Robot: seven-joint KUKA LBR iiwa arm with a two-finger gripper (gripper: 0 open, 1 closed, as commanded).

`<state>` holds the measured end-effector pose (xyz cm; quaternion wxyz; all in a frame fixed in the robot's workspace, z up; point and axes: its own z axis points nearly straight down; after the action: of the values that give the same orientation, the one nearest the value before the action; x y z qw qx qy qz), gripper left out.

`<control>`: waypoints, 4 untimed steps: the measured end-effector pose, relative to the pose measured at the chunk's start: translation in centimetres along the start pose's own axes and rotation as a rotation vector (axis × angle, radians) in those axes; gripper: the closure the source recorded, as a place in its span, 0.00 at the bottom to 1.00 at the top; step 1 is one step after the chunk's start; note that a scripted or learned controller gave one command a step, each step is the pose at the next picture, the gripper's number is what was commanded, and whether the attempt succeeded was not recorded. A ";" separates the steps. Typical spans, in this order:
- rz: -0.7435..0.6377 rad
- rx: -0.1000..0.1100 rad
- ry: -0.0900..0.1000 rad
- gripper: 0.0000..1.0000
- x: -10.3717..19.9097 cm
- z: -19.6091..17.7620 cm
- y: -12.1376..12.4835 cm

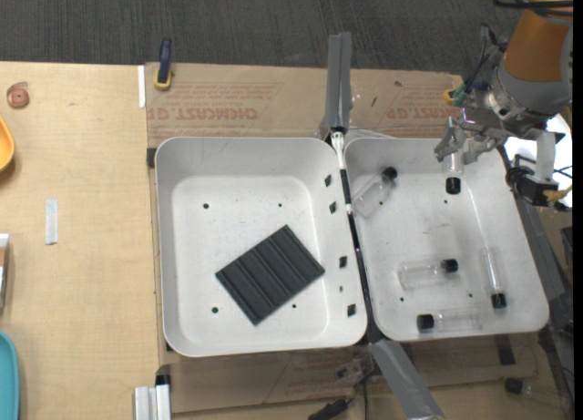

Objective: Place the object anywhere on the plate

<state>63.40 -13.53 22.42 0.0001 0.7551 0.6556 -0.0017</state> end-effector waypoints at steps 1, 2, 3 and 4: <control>-0.055 0.003 0.001 1.00 7.9 3.4 -5.7; -0.101 0.002 0.001 1.00 17.2 0.4 -9.9; -0.422 0.002 0.001 1.00 16.0 3.1 -13.9; -0.474 -0.001 0.001 1.00 22.5 -0.1 -15.5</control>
<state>51.23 10.87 22.48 -0.0002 0.5800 0.8146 -0.0010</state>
